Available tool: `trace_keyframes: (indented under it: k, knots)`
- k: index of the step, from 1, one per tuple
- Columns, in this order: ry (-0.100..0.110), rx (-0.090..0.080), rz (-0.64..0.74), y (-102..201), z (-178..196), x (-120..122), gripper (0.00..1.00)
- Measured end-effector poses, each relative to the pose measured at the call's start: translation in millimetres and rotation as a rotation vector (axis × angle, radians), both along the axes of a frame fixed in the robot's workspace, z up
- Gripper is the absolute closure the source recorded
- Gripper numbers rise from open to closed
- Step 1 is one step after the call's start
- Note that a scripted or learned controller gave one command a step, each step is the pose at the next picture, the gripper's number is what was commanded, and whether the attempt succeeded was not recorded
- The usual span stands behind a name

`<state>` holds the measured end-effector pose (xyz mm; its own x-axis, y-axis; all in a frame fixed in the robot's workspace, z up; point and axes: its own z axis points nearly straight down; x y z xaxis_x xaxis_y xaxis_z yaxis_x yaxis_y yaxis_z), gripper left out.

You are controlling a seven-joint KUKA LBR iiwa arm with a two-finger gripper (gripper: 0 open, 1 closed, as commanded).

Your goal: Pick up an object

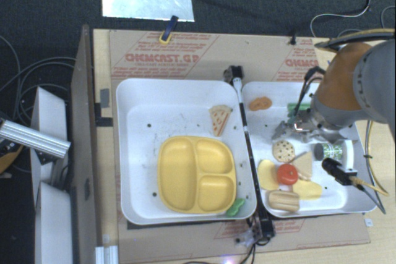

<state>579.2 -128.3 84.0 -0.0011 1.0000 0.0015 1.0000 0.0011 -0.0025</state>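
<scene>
Lying nearest in the right white bin [354,204] are a tan bread-roll toy [284,200], a red tomato toy [287,174] on pale yellow flat pieces [267,175], then a round speckled cookie toy [283,149]. Left white bin [133,133] holds a yellow three-compartment plastic plate [195,174], a green piece [234,208] just beside its near corner, and a tan wedge-shaped slice toy [219,119] beyond. The gripper [292,128] hangs low over the right bin just beyond the cookie; cannot tell how its closing parts stand. Farther back lies an orange disc toy [260,104], apart.
</scene>
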Motion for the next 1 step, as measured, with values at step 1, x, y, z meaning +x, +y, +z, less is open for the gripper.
trace_keyframes:
  k: [1]
  knots:
    - [-0.001, 0.000, 0.002, 19.8, -0.2, -19.9, 0.00]
